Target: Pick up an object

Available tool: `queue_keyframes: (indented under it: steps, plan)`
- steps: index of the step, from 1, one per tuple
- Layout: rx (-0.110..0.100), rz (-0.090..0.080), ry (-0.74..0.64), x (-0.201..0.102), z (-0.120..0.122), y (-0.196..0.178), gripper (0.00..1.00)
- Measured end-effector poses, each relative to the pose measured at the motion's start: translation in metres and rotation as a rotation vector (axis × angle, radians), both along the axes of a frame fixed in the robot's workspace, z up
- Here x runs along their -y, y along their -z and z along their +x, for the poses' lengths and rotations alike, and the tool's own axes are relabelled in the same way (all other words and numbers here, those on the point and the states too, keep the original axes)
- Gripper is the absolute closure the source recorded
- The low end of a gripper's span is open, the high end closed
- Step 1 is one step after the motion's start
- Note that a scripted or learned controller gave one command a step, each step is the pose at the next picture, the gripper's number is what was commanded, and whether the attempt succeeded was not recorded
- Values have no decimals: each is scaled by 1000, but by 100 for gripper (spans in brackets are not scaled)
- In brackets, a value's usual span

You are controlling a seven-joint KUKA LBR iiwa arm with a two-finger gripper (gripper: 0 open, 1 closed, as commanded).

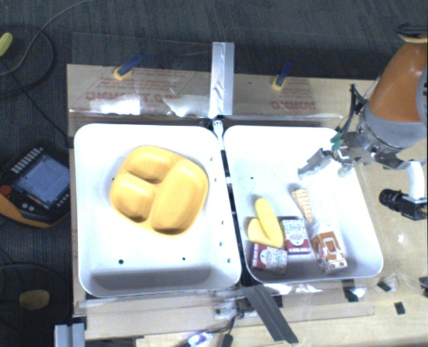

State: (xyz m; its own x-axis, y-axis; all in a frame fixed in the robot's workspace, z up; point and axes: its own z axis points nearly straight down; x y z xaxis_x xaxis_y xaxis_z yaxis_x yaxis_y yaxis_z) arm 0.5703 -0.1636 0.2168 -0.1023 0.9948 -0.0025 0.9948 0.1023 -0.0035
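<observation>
Yellow items: two wedges (266,225) lie in the right bin (272,147), touching each other, near its middle and toward the front.
Cartons: maroon carton (269,257) sits just in front of the wedges at the front wall; a second maroon-and-white carton (294,236) lies just right of the wedges; an orange carton (329,251) lies at the front right corner, tilted.
Stick: thin tan stick (304,204) lies behind the cartons, angled, its near end touching or nearly touching the second carton.
Gripper: gripper (311,163) hangs over the back right part of the right bin, pointing left, well apart from the items; nothing seen between its fingers; opening cannot be judged at this angle.
Arm: grey arm (398,96) with orange band enters from the right, above the bin's right rim.
Left bin: left bin (91,215) holds one big yellow lumpy object (158,188), roughly central, three rounded lobes.
Worktop: tan worktop (330,92) carries both bins side by side; a metal strip (222,78) stands behind their junction; two clips (129,65) with yellow and blue parts sit on plastic sheet behind.
Floor: dark carpet (55,6); pendant (30,186) left of the worktop; small yellow object (3,44) at far left with cable.
</observation>
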Motion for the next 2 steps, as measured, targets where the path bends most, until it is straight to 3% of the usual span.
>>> queue_keyframes:
  steps: [1, 2]
  plan:
    - [12, 0, -117, -3, -16, 126, 0]
    - [14, 2, -118, -5, -15, 116, 100]
